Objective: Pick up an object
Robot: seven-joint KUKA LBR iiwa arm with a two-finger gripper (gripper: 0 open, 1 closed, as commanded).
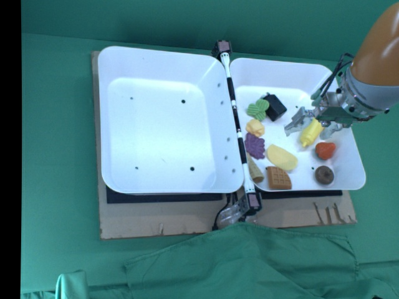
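Right white bin (349,180) | pincer (310,121) over yellow bottle-shaped toy (311,132), lying tilted.

The grey arm with its orange band (381,48) ran off the right edge, so most of it was lost. Its metal two-finger gripper (313,121) covered the top of the small yellow plastic bottle (310,133). At the bottom edge, a rumpled green cloth (249,263) was cut off and hid part of the brown cardboard sheet (156,229). A shiny little fitting (230,215) beneath the bins' junction was too small to identify.
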